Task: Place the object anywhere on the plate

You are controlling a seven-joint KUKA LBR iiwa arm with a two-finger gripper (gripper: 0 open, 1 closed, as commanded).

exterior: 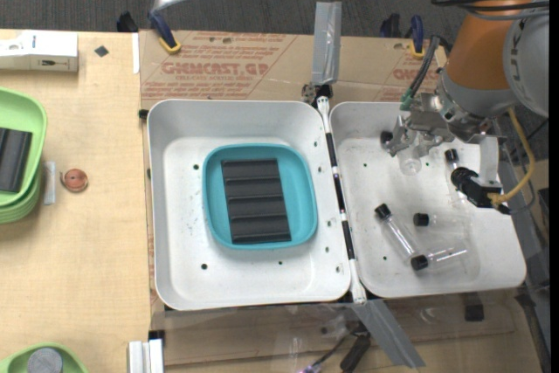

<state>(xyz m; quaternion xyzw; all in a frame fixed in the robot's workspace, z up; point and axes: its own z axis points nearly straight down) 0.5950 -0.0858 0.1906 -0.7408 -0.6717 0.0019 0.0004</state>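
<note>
Currently, your right bin (pixel 493 262) lists these loose items:

- one clear tube (pixel 400 234) with a black cap, lying at a slant near the bin's middle;
- a second clear tube (pixel 439 258), also black-capped, lying just below and to the right of the first, near the front wall;
- a small black cap (pixel 421 219) lying alone between them, apart from both.

None of them is on the plate.

Gripper (pixel 410 144): it hangs over the rear of the right bin, above the tubes and well apart from them. You cannot tell whether it stands wide or narrow. Something pale and clear shows just under it, too blurred to name.

Plate (pixel 302 188): teal, with rounded corners, it sits in the middle of the left bin (pixel 175 262). A dark ribbed block (pixel 256 201) already covers most of its floor, so only the rim and a thin border are bare.

The two bin walls meet between the tubes and the plate.

Around the bins you have:

- cardboard (pixel 227 65) behind them, with a yellow clamp (pixel 166 37) on its left edge;
- a green tray (pixel 22 188) at the far left;
- a small reddish disc (pixel 75 180) beside the tray;
- a white box (pixel 39 52) near the back left corner.
</note>
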